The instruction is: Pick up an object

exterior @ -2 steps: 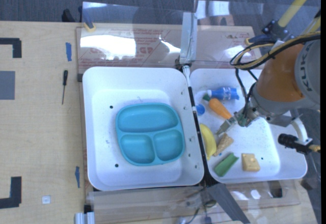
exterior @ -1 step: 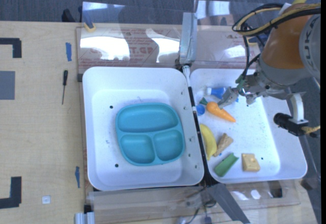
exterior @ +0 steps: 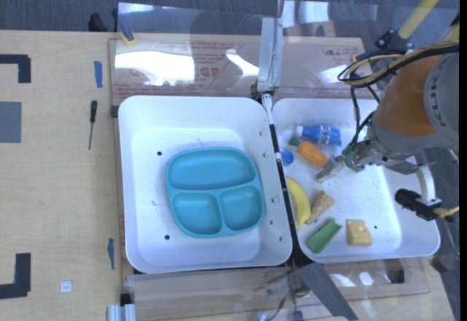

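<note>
My gripper hangs low over the middle of the right bin, with its tip just right of an orange carrot-like piece. Nothing shows clearly in its grip. Behind the carrot lies a blue bottle. A yellow banana runs along the bin's left wall, and a tan wedge lies beside it, below the gripper. Near the front edge are a green block and a tan cube. A small blue piece sits left of the carrot.
The left bin holds a teal divided plate. My grey arm with its orange band comes in over the right bin's far right side. A black cable loops above it. A clear panel stands behind the bins.
</note>
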You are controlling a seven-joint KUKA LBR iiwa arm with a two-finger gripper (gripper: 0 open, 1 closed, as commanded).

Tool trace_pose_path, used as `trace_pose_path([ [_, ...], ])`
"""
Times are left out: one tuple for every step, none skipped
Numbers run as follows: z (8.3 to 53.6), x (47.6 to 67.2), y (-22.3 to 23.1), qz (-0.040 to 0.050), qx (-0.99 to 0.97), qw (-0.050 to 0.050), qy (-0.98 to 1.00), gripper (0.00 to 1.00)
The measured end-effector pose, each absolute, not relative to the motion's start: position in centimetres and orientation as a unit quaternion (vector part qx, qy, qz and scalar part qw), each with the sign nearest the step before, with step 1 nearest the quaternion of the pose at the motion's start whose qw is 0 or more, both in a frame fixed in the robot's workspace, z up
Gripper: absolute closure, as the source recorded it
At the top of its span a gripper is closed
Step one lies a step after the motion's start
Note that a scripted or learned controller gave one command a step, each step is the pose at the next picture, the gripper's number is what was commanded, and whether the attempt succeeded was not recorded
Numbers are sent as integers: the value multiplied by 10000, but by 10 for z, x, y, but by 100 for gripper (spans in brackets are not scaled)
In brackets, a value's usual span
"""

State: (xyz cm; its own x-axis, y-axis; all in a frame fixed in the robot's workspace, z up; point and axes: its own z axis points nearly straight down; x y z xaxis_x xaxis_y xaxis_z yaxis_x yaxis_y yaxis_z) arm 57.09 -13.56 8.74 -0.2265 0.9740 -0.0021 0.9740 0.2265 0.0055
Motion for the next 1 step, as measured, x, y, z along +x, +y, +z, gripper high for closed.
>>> trace_pose_path([
  [99,573,-136,28,6223,57,7827,100],
])
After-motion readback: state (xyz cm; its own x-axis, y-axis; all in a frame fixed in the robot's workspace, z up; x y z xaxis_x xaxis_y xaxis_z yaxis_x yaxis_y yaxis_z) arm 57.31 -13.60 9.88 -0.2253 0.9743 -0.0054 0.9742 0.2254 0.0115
